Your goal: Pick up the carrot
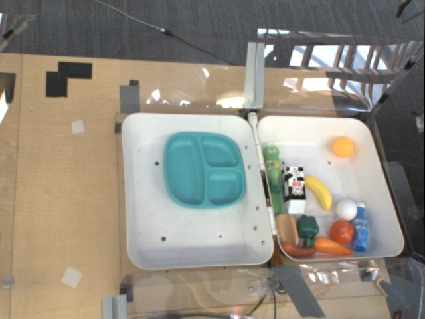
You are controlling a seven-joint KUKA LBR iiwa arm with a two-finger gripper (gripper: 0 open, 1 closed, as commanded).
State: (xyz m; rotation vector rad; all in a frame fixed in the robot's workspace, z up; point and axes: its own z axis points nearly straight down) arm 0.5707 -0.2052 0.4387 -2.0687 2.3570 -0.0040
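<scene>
Jaws: state cannot be told | carrot (332, 246): right bin (372, 145), near edge

The broccoli (307, 226) and tomato (341, 231) overlap the carrot's (332, 246) upper edge.

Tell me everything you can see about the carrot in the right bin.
The carrot is a small orange piece that looks like smooth plastic, tapering toward the view's right. It lies flat near the front edge of the right bin, roughly along that edge. A red tomato sits just behind it, a blue bottle stands at its narrow end, and a dark red piece lies at its thick end. Whether these touch it is unclear.
</scene>
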